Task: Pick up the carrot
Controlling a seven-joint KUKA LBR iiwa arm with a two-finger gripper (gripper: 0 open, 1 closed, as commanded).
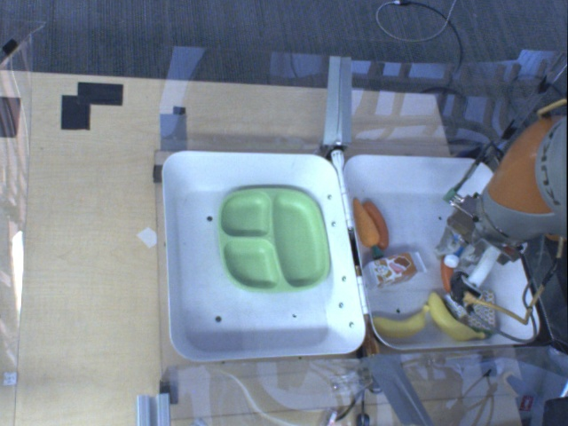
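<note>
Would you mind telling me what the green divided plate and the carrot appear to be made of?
Green divided plate: probably moulded plastic with a matte to satin finish; its colour is uniform and the compartment walls are softly rounded. Carrot: likely plastic toy food, smooth and evenly orange with a slight sheen; a real one cannot be ruled out.

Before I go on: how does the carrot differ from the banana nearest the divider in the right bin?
The carrot is orange, the banana yellow. The carrot is fairly straight and runs along the wall by the divider; the banana is curved and lies crosswise along the near wall. Both lie flat in the right bin.
</note>
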